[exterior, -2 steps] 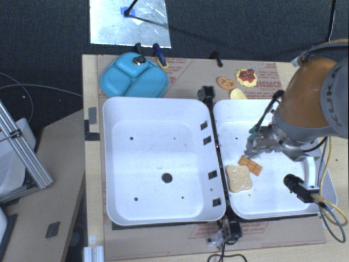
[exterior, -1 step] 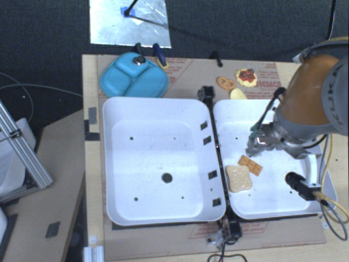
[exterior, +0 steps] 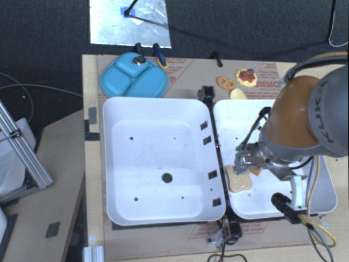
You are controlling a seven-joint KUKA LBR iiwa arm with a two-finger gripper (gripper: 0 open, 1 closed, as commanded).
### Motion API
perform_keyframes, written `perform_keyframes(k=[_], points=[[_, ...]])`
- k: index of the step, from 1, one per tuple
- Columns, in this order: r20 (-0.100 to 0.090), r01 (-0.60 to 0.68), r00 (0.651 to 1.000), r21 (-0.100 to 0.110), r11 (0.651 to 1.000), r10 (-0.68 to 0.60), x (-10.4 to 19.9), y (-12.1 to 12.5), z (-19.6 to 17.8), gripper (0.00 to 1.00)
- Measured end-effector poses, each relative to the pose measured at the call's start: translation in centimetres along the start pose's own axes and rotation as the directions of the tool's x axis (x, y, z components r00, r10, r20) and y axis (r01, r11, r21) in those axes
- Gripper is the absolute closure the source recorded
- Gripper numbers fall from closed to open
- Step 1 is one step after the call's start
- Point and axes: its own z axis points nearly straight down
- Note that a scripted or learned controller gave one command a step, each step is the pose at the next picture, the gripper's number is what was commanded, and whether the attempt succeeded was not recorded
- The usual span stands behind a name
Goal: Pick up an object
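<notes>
My gripper hangs low over the near left part of the right bin, under the grey and orange arm. Directly below it lies a tan, bread-like flat piece on the bin floor. A small orange piece peeks out just right of the gripper. The arm hides much of the right bin's floor. Whether anything sits between the fingers is hidden.
The left bin has a dark round spot on its floor. Behind the bins lie a blue divided lid, a pizza-like toy, a small cookie-like toy and a pale yellow piece.
</notes>
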Motion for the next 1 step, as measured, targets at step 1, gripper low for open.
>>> perform_keyframes(k=[1], points=[[0.004,-0.008,1.0,-0.006,1.0,0.008,-5.81,2.95,-0.14,1.0]])
